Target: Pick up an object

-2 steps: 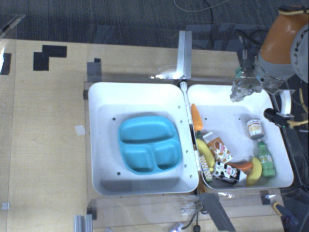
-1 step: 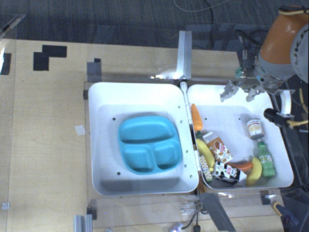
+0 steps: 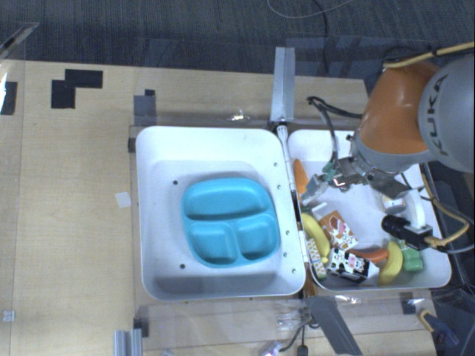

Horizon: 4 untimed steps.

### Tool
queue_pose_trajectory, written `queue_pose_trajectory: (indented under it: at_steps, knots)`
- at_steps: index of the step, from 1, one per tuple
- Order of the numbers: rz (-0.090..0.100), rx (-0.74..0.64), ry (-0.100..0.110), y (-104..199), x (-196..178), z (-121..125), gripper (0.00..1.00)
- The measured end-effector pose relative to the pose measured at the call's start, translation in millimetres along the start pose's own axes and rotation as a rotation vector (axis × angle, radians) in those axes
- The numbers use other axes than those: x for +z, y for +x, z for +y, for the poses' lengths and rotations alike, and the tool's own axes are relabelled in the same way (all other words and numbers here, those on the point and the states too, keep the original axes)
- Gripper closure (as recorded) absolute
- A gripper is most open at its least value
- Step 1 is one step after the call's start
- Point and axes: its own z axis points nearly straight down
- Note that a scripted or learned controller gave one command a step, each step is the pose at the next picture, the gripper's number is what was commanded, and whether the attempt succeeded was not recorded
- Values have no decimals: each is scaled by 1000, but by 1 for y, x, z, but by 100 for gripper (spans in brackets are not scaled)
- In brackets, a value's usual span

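Gripper (image 3: 324,182) hangs over your right bin (image 3: 438,277), near a carrot (image 3: 300,175); its fingers' state you cannot tell. Your left bin (image 3: 159,199) holds a blue tray (image 3: 226,221).

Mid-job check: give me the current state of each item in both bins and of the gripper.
Blue divided tray: flat in left bin, compartments bare.
Banana: lying at right bin's left wall.
Carrot: lying along the divider.
Small carton: flat, beside the banana.
Gripper: low over right bin, nothing visibly held.
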Motion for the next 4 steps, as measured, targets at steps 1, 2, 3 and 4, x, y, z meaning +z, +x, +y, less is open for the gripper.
queue_pose_trajectory:
  at_steps: [1,2,3,4]
  knots:
    - [0,122,1,-30,0,-61,0]
    - [-2,86,-2,-46,90,-64,0]
    - [-1,-183,-2,-8,-1,-35,0]
    - [-1,-47,1,-46,88,-76,0]
